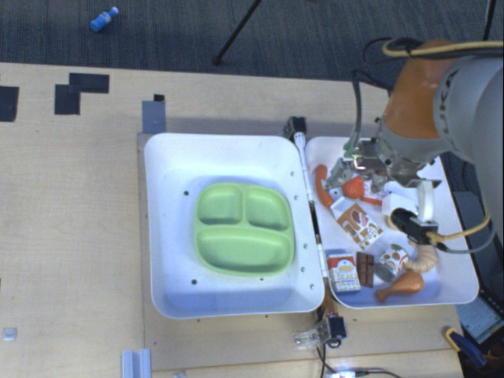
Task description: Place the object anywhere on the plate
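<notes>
Hovering over the far part of the right bin, the tool sits low among the clutter, right by a small red-orange piece. Can't tell if it's clenched or released, or whether it has anything; wrist blocks the view. That piece looks like the likely pick, w/ a long orange strip just left of it, lying near-to-far. Green plate is in the left bin, so the carry goes left across the divider. Snack packets nearby have printed labels, too small to read. Drumstick toy lies at the near end.
</notes>
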Available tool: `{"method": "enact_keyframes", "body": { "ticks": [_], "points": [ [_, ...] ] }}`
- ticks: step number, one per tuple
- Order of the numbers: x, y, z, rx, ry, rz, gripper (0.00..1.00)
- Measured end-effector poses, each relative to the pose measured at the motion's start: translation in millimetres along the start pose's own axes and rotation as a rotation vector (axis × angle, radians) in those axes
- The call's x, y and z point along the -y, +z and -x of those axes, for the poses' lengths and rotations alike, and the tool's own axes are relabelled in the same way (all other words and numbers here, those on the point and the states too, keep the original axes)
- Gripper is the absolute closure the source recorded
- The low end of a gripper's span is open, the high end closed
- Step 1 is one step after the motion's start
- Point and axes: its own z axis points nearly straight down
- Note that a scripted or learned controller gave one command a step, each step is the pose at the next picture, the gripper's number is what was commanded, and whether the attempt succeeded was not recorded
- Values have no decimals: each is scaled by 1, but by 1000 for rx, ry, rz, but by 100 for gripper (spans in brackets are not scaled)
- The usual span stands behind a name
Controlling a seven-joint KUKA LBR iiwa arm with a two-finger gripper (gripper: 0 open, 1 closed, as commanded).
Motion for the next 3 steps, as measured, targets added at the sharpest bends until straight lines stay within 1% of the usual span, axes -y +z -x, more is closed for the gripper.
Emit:
{"method": "enact_keyframes", "body": {
  "ticks": [3],
  "points": [
    [0, 0, 0, 0, 0, 0, 0]
  ]
}}
